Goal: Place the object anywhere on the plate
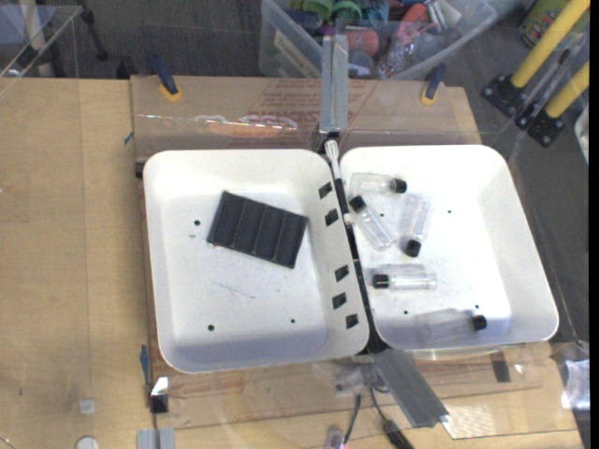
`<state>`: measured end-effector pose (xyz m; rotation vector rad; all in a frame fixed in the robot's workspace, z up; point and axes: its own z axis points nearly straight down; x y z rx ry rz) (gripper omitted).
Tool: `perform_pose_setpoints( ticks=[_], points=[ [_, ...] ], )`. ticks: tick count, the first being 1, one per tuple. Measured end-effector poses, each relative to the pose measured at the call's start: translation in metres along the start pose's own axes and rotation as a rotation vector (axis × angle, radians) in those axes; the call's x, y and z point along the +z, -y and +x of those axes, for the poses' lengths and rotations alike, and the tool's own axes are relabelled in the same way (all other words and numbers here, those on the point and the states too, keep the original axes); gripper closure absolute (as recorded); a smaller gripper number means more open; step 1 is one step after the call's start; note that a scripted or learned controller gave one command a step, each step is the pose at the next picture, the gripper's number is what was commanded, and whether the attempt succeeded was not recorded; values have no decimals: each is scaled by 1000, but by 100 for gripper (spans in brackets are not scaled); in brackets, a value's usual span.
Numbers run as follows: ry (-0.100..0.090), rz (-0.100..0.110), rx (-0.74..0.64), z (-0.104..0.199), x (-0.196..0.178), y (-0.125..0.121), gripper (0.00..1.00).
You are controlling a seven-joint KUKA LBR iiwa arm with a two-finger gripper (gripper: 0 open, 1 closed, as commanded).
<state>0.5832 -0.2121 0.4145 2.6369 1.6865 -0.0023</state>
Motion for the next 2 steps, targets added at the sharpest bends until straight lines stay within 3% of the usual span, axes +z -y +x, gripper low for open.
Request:
perform_pose_setpoints(
  ticks=[1, 2],
  points=[
    [-8, 10, -148, -47, -21, 93, 100],
    [-9, 9, -380, -47, -21, 92, 100]
  ],
)
